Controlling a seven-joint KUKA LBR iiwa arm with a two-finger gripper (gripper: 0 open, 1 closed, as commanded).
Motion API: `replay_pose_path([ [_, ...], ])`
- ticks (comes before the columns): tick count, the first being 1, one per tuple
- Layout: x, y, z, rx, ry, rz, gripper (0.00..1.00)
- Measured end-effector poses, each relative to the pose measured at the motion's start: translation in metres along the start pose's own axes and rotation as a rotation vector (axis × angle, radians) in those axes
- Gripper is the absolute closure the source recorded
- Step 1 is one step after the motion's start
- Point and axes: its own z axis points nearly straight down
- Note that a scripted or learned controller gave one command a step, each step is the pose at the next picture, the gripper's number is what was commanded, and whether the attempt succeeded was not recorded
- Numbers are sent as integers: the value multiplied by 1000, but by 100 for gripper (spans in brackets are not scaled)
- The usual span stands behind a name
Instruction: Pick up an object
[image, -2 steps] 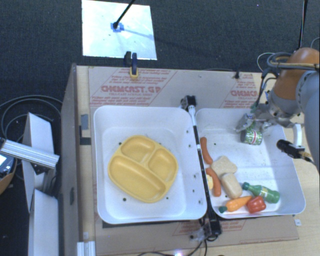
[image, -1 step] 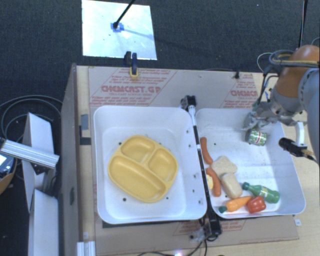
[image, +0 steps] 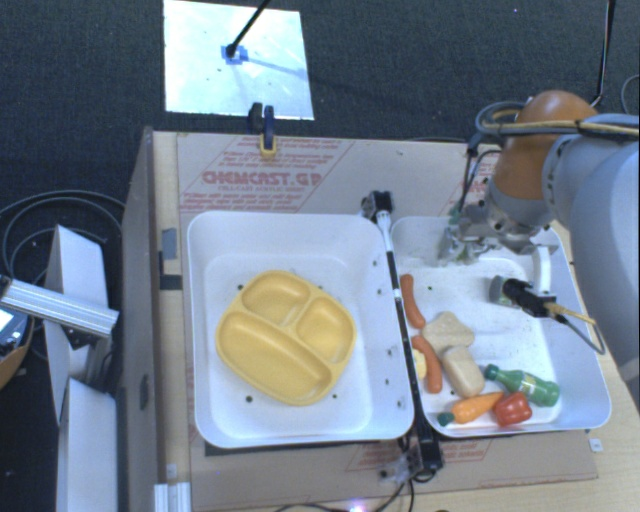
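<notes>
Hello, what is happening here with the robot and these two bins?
A grey robot arm reaches in from the right, its gripper low over the far end of the right bin. Toy food lies at that bin's near end, including a green bottle and a carrot. The left bin holds a yellow tray.

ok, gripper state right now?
Gripper: cannot be told. It sits at the far end of the right bin, away from the toy food.
</notes>
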Motion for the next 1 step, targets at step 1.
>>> replay_pose_path([
  [1,-16,-66,-53,-5,-4,3,100],
])
